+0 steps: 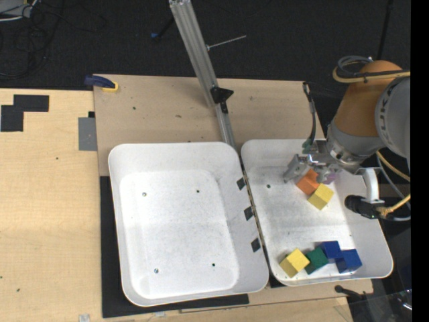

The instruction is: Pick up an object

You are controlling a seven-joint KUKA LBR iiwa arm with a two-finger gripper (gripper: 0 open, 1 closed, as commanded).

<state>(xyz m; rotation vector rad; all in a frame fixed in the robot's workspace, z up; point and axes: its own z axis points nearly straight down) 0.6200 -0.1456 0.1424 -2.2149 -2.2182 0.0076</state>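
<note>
Here, your gripper [310,170] sits in the right bin [281,156] just over the orange block [307,184], which touches a yellow block [321,196]; whether the jaws are spread or pinching, you cannot tell. Centre on the small, matte orange cube alone, keeping clear of its yellow neighbour before lifting.

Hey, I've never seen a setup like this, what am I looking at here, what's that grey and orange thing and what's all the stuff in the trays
That grey and orange thing is a robot arm, reaching in from the right. One camera looks down from above at a slant. On the wooden bench sit two shallow white bins: the left bin and the right bin. The arm's gripper is low in the right bin, right by an orange block and a yellow block. Near that bin's front lie another yellow cube, a green block and two blue blocks. I can't tell whether anything is held.
</note>
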